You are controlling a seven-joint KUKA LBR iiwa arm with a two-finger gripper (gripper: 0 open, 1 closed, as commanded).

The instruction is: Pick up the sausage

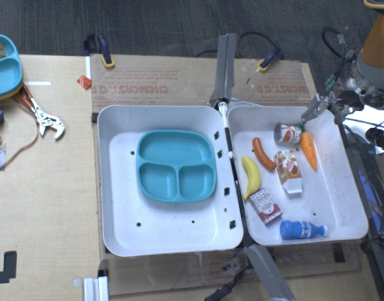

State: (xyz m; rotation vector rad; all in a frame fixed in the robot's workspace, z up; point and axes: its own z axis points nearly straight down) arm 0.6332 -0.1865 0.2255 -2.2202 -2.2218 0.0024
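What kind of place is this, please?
Probably a robotics lab test bench, not a kitchen. Two white bins sit on a cardboard-covered bench; the right one holds toy food such as a sausage and a banana. A wrench lies nearby, and the robot's hand reaches in.

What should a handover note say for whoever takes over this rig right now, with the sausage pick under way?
Gripper: above the right bin's far rim, nothing between its fingers; open or shut unclear.
Sausage: lying in the right bin, beside the banana, with the can just beyond it.
Done: no pick yet.
Left: move over the sausage, descend, grasp, lift.
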